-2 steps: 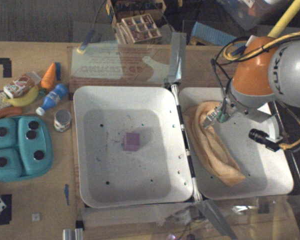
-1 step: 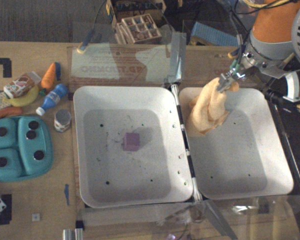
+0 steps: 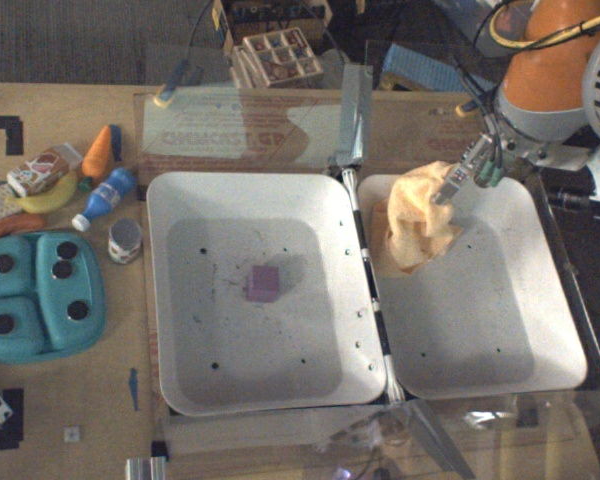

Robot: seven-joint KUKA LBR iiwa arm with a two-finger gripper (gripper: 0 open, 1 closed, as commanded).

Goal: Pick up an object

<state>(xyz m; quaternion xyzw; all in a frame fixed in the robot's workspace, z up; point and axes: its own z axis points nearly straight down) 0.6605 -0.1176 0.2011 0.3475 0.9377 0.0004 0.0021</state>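
- The yellow cloth (image 3: 416, 226) hangs bunched in the right bin (image 3: 540, 368), just below and to the left of the gripper (image 3: 446, 193), its lower folds near the bin's floor by the left wall.
- The gripper appears to be pinching the cloth's upper right edge; the fingertips are pressed into the fabric, so the hold looks like a thin fold and no more.
- Judged from this, the step in hand is lifting the cloth clear. A slow, straight rise would suit best, since a jerk could pull so small a pinch free.
- The cloth's bulk hangs to the gripper's left, against the wall shared with the left bin (image 3: 180, 368); drifting that way risks snagging it on the rim.
- A small purple block (image 3: 263, 283) lies well off to the gripper's lower left, in the left bin, out of the way.
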